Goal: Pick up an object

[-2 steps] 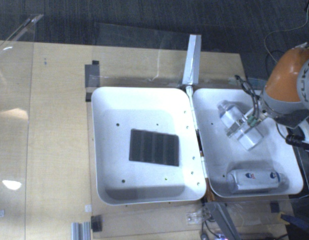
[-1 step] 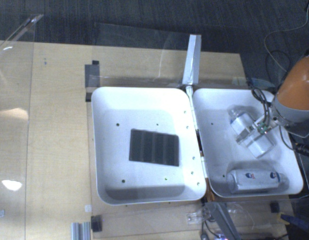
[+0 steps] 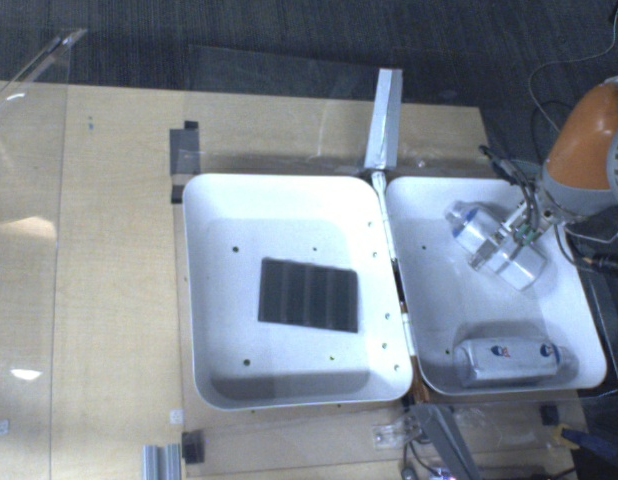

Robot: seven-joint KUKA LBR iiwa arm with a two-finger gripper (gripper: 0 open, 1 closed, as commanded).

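A black ridged rectangular pad [image 3: 309,294] lies flat in the middle of the left bin [image 3: 214,208]. In the right bin [image 3: 424,268], a grey oblong object [image 3: 509,358] with a small red and blue mark lies along the near wall. My gripper [image 3: 494,244] hangs over the far right part of the right bin, above its white floor. It is well clear of the grey object and far from the black pad. The orange-banded wrist [image 3: 587,148] reaches in behind it from the right.
A metal bar [image 3: 384,118] stands at the back where the two bins meet. Cables [image 3: 579,253] trail off the wrist near the right bin's right rim. A clear panel covers the wooden bench [image 3: 89,268] on the left.
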